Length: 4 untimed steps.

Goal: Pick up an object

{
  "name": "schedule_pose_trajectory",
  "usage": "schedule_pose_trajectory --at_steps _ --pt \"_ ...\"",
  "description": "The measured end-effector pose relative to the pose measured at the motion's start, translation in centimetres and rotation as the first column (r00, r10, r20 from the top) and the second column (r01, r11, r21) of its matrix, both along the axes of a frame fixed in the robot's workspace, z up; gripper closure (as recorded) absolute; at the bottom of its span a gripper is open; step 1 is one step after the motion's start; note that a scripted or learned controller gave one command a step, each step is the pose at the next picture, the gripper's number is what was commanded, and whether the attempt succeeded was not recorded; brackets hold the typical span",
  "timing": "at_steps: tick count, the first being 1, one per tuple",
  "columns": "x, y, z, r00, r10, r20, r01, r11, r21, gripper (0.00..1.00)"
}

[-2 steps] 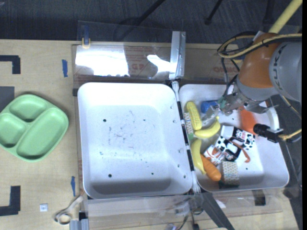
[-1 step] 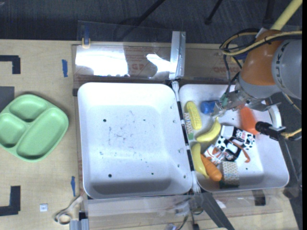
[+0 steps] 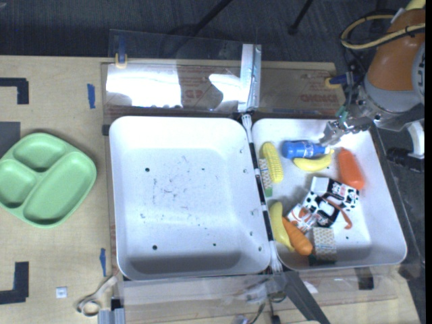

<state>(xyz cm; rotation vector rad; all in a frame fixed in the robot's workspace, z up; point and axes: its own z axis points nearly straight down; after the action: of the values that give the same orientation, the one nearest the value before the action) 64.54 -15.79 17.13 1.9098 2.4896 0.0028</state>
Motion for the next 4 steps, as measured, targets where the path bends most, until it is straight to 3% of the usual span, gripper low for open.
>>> schedule_pose_trajectory --at_steps 1,2,3,4 --pt "0.0 0.0 0.0 1.0 0.0 -0.001 0.0 1.0 0.0 0.0" --pt "0.8 1.7 -7.5 0.998 0.056 0.002 -0.056 0.998 -0.001 0.0" --pt "0.9 4.6 -8.5 0.996 -0.094 -0.011 0.094 0.996 -0.008 0.0" --pt "0.8 4.9 -7.6 0.996 -0.093 -0.018 0.092 0.996 -0.003 1.0"
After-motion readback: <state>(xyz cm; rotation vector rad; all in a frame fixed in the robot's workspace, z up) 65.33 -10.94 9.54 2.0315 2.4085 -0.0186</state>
